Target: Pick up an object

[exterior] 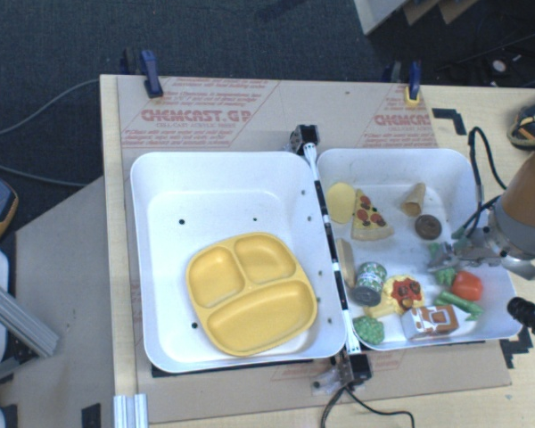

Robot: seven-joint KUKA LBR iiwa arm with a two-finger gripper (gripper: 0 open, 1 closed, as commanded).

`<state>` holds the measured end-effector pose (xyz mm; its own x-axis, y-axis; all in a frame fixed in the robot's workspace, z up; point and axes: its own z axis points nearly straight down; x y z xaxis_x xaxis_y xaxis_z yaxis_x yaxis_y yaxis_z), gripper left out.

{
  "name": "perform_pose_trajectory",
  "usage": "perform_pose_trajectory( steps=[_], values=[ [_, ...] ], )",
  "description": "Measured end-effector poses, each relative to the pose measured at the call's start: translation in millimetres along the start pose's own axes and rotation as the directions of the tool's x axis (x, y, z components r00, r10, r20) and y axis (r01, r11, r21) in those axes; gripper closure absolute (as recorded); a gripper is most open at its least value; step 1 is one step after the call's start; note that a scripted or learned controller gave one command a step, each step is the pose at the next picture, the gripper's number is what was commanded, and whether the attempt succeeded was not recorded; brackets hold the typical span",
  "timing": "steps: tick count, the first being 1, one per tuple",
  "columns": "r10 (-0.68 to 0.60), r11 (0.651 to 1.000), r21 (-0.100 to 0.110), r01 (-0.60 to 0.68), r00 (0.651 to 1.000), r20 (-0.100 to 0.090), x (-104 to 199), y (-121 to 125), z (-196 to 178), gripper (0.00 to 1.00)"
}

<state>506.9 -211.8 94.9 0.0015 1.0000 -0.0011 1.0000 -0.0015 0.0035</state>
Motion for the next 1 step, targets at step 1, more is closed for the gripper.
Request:
perform_pose_trajectory(
  steps=[1],
  values=[
    [-0.009, 1.000, -0.002, 0.009, 1.000, -0.001, 72.3, 31.4, -33.7, 1.00]
  ],
)
